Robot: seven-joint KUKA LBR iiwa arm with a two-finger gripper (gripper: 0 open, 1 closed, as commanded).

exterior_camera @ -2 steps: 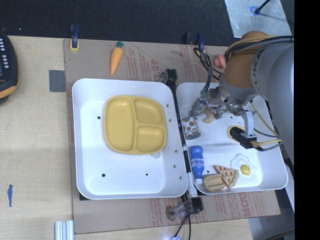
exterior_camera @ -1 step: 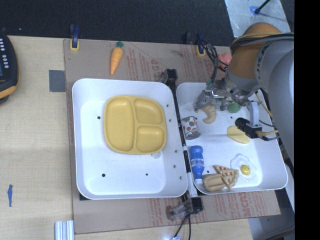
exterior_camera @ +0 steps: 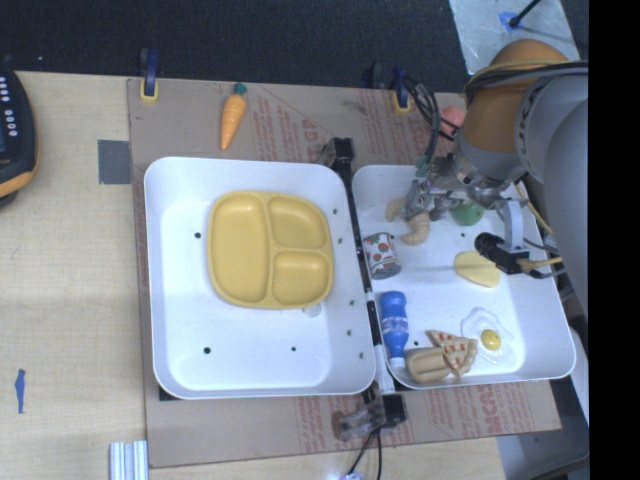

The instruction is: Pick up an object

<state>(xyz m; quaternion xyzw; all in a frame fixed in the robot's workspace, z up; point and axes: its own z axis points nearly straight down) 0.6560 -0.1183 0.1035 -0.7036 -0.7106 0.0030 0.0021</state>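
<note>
My gripper (exterior_camera: 428, 196) hangs low over the back of the right bin (exterior_camera: 540, 313). Just below it lies a tan curved pastry (exterior_camera: 417, 230), and a second tan piece (exterior_camera: 397, 209) sits at its left. A green object (exterior_camera: 466, 210) rests right beside the gripper, partly hidden by the wrist. Further forward in this bin are a yellow lemon-like piece (exterior_camera: 476, 269), a small printed can (exterior_camera: 380, 255), a blue bottle (exterior_camera: 392, 320), a fried egg (exterior_camera: 486, 334), a pizza slice (exterior_camera: 456, 348) and a bread roll (exterior_camera: 424, 366). I see nothing lifted.
The left bin (exterior_camera: 180, 348) holds a yellow divided plate (exterior_camera: 270, 248). A toy carrot (exterior_camera: 232, 116) lies on the cardboard behind that bin. A pink object (exterior_camera: 452, 116) peeks out behind the arm. A black and orange device (exterior_camera: 12, 133) sits at the far left.
</note>
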